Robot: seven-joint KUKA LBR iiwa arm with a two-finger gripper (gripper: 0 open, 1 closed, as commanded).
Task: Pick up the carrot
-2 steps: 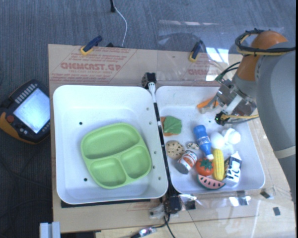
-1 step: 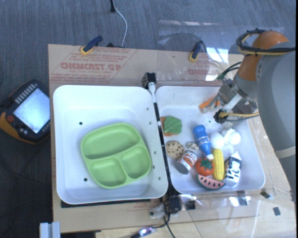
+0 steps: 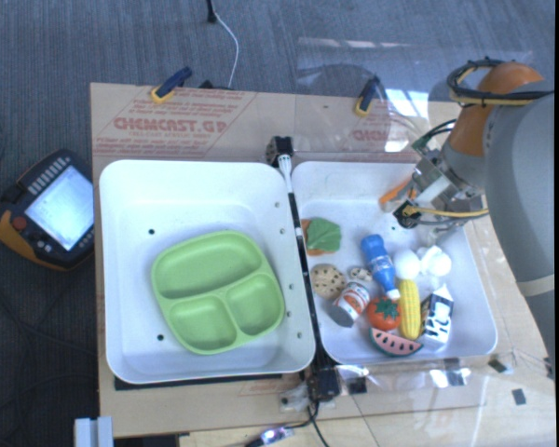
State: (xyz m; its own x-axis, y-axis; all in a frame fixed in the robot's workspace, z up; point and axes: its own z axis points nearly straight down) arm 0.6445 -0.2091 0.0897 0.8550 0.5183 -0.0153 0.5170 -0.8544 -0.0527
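The carrot [image 3: 391,195] is a short orange piece over the far right part of the right bin [image 3: 354,186]. It sticks out to the left from my gripper [image 3: 413,188], which is shut on its right end. The gripper hangs above the bin floor near the bin's far right corner, and the arm comes in from the right behind it. Most of the carrot's right end is hidden by the gripper.
Below the gripper lie a blue bottle [image 3: 379,261], white balls [image 3: 425,264], corn [image 3: 409,307], a tomato [image 3: 385,313], a watermelon slice [image 3: 396,343], a can [image 3: 352,301], a cookie [image 3: 326,277], a carton [image 3: 437,317] and a green leaf [image 3: 322,235]. The left bin [image 3: 130,194] holds a green divided plate [image 3: 219,290].
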